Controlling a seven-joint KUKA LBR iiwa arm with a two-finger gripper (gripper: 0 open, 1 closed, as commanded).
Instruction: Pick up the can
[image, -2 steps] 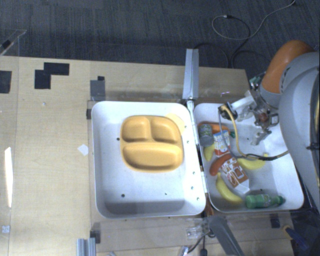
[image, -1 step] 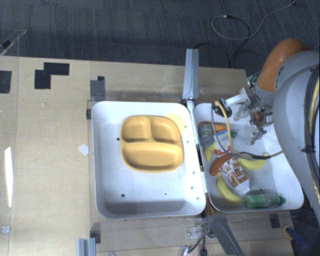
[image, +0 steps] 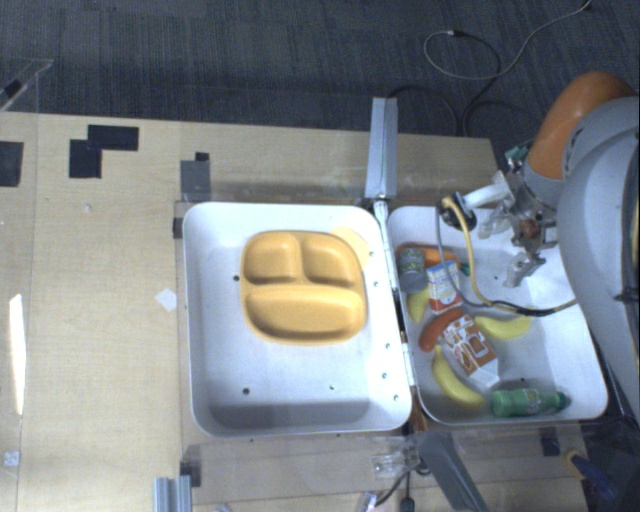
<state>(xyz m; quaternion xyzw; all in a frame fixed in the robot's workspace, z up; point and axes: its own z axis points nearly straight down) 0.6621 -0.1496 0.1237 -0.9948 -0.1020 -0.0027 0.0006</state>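
While the arm is reaching in from the right, notes on this moment:

Pincer: the pincer (image: 522, 248) is hovering over the far half of the right bin (image: 590, 385); the fingers are too small and cluttered to read, so I cannot tell how they are standing. Nothing is showing between them.

Can: the can (image: 411, 266) is lying at the far left of the right bin, just beside the wall dividing the bins, well apart from the pincer.

Neighbours: a packet (image: 444, 285) is lying just beside the can, and a yellow cable (image: 466, 262) is draping across that part of the bin.

Left bin: the left bin (image: 215, 390) is carrying a yellow tray (image: 302, 284).

Step in hand, judged: approach, with the grasp not yet made.

Doing it well, judged: moving left until centred over the can, aligning the fingers across its narrow width, descending clear of the wall and packet, closing only once the can is sitting between the fingers.

Risk, judged: a rounded can is likely rolling or slipping if pinched off-centre.
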